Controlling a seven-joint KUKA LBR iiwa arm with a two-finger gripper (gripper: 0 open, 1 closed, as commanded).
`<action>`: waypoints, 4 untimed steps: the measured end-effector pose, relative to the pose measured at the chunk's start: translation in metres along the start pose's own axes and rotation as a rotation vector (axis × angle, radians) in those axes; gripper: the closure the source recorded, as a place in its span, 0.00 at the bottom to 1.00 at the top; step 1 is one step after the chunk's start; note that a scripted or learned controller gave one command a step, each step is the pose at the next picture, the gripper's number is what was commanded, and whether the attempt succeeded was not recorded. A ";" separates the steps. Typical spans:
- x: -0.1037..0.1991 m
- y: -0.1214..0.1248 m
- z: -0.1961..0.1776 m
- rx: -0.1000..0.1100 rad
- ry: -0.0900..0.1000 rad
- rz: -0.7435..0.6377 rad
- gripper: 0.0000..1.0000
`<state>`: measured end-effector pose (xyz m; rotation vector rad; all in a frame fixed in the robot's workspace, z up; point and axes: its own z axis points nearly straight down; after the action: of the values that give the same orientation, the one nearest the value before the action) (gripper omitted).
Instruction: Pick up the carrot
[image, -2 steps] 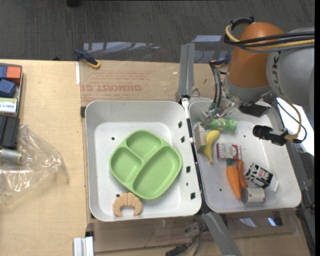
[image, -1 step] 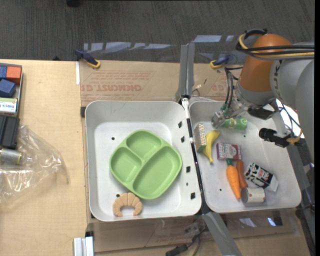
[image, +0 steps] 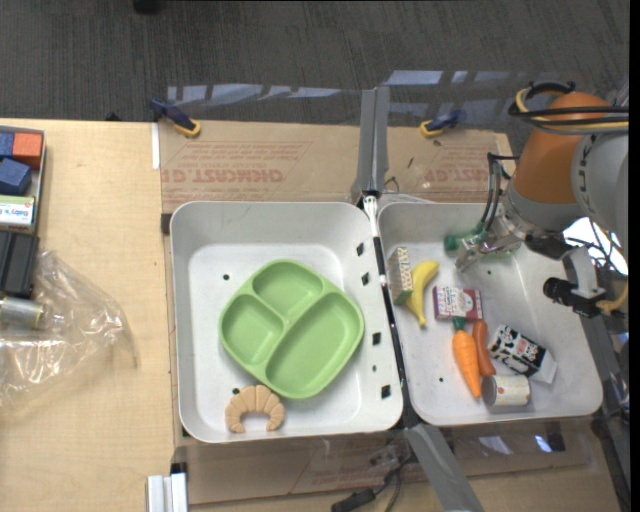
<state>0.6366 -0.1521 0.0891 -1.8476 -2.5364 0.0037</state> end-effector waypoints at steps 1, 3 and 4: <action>-0.073 -0.005 0.004 0.013 0.005 0.166 1.00; -0.073 -0.004 0.003 0.014 0.005 0.175 1.00; -0.072 -0.004 -0.003 0.018 0.006 0.171 1.00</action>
<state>0.6548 -0.2221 0.0916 -2.0476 -2.3581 0.0215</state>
